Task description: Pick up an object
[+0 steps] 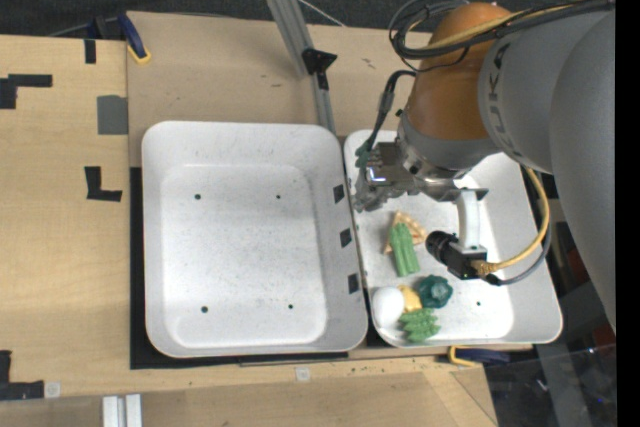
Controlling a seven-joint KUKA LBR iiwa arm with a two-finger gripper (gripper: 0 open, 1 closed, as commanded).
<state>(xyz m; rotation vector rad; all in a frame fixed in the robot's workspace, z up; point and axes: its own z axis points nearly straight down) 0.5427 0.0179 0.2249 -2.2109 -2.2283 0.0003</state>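
Robotics lab setting. Plywood bench carried black tape marks and two white bins, well left of gripper. Metal strut rose behind it; loose cables trailed beside arm.

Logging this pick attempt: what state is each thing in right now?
Gripper: low at the right bin's left edge, grip unclear.
Green stick toy: lying flat, free.
Teal round piece: resting, free.
White ball: resting near front wall.
Left bin: flat on bench.
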